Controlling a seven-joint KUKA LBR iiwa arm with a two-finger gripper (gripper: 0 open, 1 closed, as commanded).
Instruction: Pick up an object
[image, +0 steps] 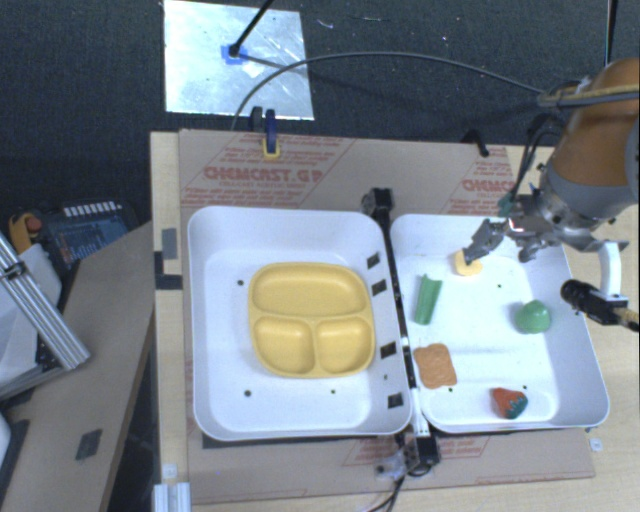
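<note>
From my remote station, nothing was yet lifted. Nearest in the right bin (585, 400) lay a red-and-green piece (508, 403) and an orange slab (435, 365); beyond them a green ball (533, 317) and green stick (428, 299). Farthest, the gripper (483, 244) hovered at a small yellow piece (466, 263); I could not tell its grip.

Right bin (590, 395): open floor mid-bin between green stick (427, 299), green ball (533, 317), orange piece (435, 365) and red piece (508, 402). Left bin (215, 330): yellow tray (308, 319) occupies centre; margins free.
</note>
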